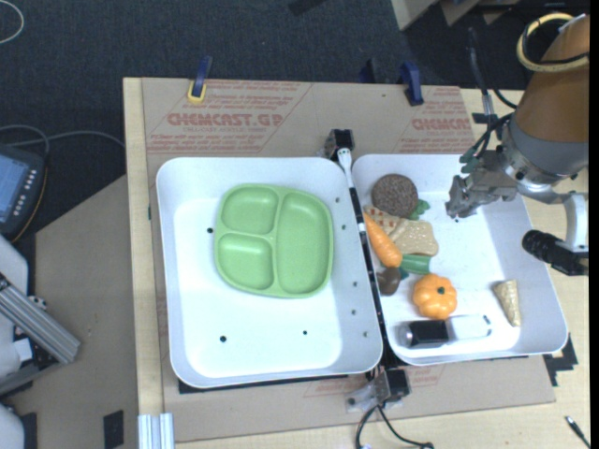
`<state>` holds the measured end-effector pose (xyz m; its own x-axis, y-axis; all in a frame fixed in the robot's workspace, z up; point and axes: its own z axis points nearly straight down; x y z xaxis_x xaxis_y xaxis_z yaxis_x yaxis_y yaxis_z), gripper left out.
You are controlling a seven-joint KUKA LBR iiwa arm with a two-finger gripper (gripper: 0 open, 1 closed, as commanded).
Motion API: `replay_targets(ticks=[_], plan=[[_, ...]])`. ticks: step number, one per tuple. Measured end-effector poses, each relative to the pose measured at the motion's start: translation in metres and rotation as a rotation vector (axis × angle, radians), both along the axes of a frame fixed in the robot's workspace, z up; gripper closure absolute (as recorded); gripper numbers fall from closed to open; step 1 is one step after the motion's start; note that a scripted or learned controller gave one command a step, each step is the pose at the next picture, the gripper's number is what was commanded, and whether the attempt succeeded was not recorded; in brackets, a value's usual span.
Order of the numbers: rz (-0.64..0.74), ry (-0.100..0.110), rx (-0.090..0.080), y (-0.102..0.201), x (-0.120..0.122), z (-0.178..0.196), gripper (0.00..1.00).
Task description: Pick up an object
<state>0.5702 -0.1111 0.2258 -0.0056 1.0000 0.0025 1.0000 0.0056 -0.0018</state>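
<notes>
While the grey arm (552, 110) reaches in from the right, its claw (465, 197) hangs over the upper part of the right bin (538, 293), with nothing visible between its fingers; whether they are spread or closed I cannot tell. The objects lie in that bin's left half: a dark round patty (395, 194) near the top, a carrot (383, 243) whose long axis runs from upper left to lower right along the inner wall, a tan cracker (417, 238) touching it, a small orange pumpkin (435, 296) below, and a black-and-white marker-like piece (443, 331) lying left to right by the near rim. A pale cone (508, 300) lies apart near the right wall, its tip pointing toward the near rim. The bin floor under and right of the claw is open white. The left bin (187, 288) holds a green divided plate (276, 239) on the worktop (281, 120).
</notes>
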Motion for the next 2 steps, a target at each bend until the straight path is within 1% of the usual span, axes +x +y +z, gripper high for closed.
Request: replay_targets(ticks=[1, 2], plan=[[0.0, 0.0, 0.0, 0.051, -0.001, -0.002, 1.0], [0.001, -0.005, -0.001, 0.1, 0.009, 0.007, 1.0]])
